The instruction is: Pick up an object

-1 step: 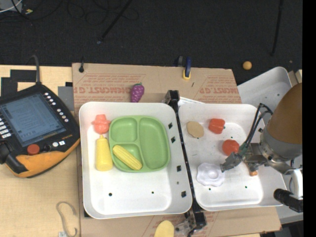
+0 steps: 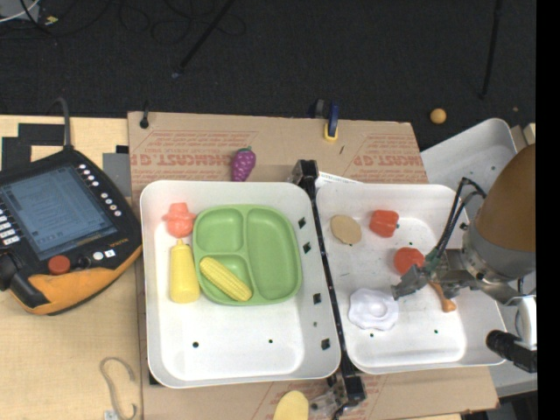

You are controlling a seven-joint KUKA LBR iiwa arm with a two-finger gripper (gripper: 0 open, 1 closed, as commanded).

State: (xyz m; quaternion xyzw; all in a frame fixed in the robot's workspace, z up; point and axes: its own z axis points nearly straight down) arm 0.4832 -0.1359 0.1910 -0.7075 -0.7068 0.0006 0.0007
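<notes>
So here's where I'm at with the pick. The claw sits low in the right-hand white plastic bin, toward the right of the frame, with the grey arm and its orange band coming in from the right edge. Honestly I cannot tell whether it's spread or pressed together; from this angle it's a dark tangle of metal and cable, and I see nothing pinched in it.

Closest candidate by far is the round red toy tomato, touching or nearly touching the claw's upper-left side. It's round, so there's no long axis to line up with, which makes it the easy one. There's also a thin orange carrot-like piece just to the right of the claw and below the wrist, lying roughly up-down in the frame, partly hidden.

Other options in the same bin: the white fried-egg toy down-left of the claw, flat, so probably a pain to grab. The red pepper-shaped toy and the tan potato-like oval sit further up-left, well apart from the claw.

My guess is the next move turns on a small nudge up and left to centre over the tomato before closing. Risk is it rolls away against the bin floor.
</notes>
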